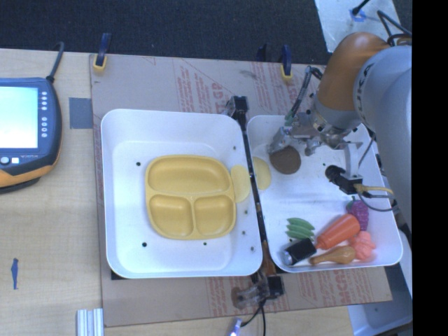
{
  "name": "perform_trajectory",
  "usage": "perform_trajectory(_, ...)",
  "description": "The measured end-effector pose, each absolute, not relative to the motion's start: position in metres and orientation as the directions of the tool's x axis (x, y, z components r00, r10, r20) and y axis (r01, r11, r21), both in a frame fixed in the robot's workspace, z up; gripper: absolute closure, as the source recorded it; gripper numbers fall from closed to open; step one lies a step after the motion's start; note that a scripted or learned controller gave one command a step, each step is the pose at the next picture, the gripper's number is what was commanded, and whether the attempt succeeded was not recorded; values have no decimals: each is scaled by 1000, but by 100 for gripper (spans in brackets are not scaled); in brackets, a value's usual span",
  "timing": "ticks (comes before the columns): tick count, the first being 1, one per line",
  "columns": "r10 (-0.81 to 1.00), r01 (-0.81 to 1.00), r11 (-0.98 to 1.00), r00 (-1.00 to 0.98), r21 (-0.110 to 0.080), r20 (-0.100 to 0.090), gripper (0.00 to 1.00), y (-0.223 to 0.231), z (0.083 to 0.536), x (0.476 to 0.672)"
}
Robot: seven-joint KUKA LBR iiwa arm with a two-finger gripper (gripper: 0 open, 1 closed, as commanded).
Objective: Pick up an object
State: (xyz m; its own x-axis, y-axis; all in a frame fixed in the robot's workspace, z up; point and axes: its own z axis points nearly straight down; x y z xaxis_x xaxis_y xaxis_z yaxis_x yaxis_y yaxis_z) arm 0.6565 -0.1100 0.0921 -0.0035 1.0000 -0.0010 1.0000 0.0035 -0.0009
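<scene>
Gripper (285,145) hangs low at the back of the right bin (316,254), just over a brown round object (285,161); whether it pinches that, I cannot tell. Yellow tray (190,195) fills the left bin (119,187)

Wooden bench (49,236), cardboard sheet (203,82), two white bins (119,187) side by side, teach pendant (24,128) at left

Evenly and brightly lit from overhead. Slight overexposure on the 2 white bins (112,187), with detail washed out along the rims. Soft, short shadows under the yellow divided tray (189,194) and beneath the arm (364,82). Mild softness throughout, edges slightly fuzzy. Dark, underexposed floor (175,9) along the top. Bright glare on the handheld screen (17,117).
</scene>
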Motion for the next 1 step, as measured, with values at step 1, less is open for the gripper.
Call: perform_trajectory(1,1000,1000,6,-6,-5,-1,0,-92,92,656)
